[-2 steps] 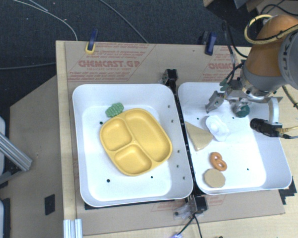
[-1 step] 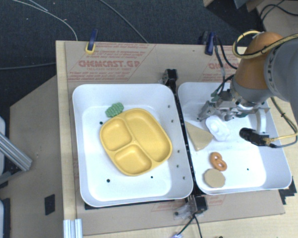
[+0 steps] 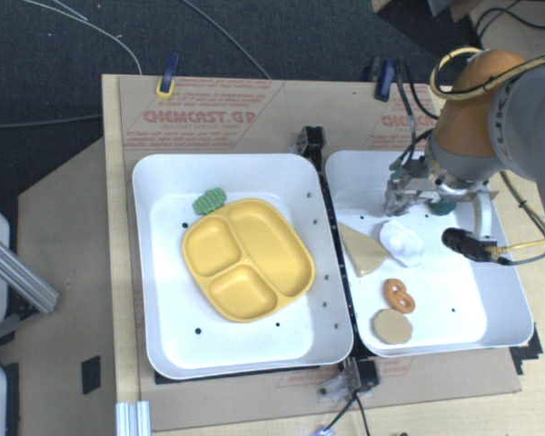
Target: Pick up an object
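The hand (image 3: pixel 411 192) hangs low over the right bin (image 3: pixel 500 321), and I can't tell its state from this angle. The white lump (image 3: pixel 402 241) lies just below it, toward the near rim, beside the tan wedge (image 3: pixel 361 251).

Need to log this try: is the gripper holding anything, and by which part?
Cannot be told: the gripper sits just above a white lump in the right bin.
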Controlling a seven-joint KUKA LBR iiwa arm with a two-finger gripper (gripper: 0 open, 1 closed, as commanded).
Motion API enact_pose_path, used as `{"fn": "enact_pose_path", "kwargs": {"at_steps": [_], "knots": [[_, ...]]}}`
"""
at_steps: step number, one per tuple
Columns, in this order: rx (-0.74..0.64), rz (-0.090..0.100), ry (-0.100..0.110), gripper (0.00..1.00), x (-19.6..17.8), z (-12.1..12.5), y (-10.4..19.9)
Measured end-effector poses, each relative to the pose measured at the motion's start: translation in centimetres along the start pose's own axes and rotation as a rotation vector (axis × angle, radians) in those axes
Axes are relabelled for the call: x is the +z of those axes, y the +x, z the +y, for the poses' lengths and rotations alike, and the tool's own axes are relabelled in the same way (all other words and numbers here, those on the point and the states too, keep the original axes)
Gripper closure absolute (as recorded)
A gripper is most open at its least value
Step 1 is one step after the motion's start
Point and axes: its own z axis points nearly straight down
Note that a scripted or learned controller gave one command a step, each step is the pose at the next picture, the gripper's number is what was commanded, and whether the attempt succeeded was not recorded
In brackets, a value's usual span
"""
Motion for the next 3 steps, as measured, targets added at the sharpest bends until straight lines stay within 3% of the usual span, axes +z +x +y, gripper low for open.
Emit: {"fn": "enact_pose_path", "kwargs": {"at_steps": [3], "knots": [[-0.001,-0.002,-0.007,1.00,-13.8,0.1,-0.9]]}}
